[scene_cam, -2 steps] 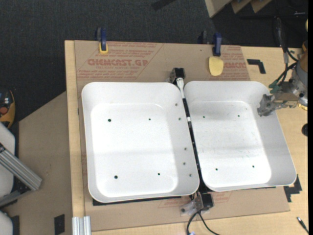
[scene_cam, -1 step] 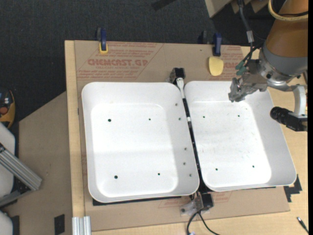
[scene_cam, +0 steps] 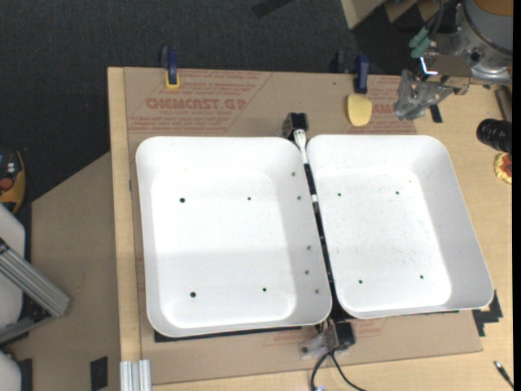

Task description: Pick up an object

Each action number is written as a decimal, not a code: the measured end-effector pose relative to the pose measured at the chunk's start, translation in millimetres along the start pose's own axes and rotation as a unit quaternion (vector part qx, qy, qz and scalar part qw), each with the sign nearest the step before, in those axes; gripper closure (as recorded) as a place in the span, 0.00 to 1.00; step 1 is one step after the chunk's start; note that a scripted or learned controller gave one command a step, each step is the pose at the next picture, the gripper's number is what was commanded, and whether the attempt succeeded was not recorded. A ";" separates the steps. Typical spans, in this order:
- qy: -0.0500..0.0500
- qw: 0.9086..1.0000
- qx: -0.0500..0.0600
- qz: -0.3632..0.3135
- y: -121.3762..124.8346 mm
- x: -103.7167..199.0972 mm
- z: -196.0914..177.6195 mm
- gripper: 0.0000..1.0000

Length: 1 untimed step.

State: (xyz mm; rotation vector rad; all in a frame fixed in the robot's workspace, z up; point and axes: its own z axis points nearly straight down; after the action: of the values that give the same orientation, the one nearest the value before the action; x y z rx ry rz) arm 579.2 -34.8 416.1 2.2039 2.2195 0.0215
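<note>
A small pale yellow object point(scene_cam: 359, 109) lies on the brown board just behind the right bin's far left corner, outside both bins. My gripper point(scene_cam: 413, 104) hangs at the far right, above the board behind the right bin point(scene_cam: 456, 218). It is a short way right of the yellow object and apart from it. Nothing shows in its grasp. The left bin point(scene_cam: 151, 218) sits beside the right one, and the two meet along a dark seam in the middle.
Two blue clamps point(scene_cam: 169, 58) point(scene_cam: 361, 68) grip the board's far edge. A black clip point(scene_cam: 295, 124) sits at the far end of the seam between the bins, and another clip with a cable point(scene_cam: 338, 336) at the near end.
</note>
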 end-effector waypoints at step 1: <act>0.001 1.000 0.014 0.001 21.3 40.4 80.3 1.00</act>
State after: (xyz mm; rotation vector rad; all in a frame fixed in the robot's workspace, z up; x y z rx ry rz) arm 601.8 5.8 336.2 2.2211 2.2318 -0.0082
